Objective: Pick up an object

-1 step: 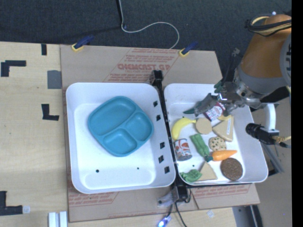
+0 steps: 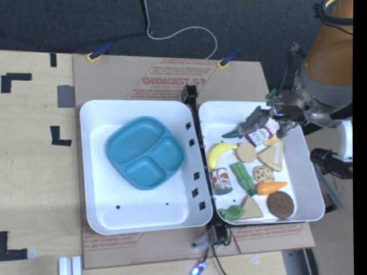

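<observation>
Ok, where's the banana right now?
The banana lies in the right bin, close to its left wall, just left of the tan round piece and above the small can.

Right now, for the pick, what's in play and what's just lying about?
In play: gripper over the right bin, red-and-white packet below it, banana, carrot, brown round piece.
Lying about: blue divided plate in the left bin, cardboard sheet, white cable.

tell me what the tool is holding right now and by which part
It cannot be told. The tool hangs low over the right bin, right above a small red-and-white packet, but the view does not show the packet between its fingers.
</observation>
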Robot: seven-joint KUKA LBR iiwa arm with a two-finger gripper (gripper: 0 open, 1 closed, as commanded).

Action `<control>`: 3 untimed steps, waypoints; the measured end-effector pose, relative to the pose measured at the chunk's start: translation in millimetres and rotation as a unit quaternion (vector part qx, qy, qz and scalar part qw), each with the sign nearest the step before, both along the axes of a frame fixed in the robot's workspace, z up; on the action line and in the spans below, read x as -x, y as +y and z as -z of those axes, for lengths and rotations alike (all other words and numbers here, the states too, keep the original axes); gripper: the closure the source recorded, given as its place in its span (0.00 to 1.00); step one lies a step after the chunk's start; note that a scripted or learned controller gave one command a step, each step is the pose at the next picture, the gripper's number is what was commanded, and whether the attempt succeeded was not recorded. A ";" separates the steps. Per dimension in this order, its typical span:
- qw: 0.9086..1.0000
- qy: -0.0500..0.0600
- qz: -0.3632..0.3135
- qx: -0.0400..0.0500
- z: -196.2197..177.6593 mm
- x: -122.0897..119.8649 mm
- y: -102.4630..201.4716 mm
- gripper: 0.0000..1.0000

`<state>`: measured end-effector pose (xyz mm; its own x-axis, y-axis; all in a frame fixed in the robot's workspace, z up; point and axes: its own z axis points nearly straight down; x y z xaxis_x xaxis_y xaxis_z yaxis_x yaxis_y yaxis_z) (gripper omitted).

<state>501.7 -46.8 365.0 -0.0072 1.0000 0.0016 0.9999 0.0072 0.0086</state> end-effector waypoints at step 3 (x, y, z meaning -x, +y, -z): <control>1.000 0.005 0.000 0.000 62.9 18.9 98.7 1.00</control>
<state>482.8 51.9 302.1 -0.0069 1.0000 0.0012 1.0000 0.0069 -0.0022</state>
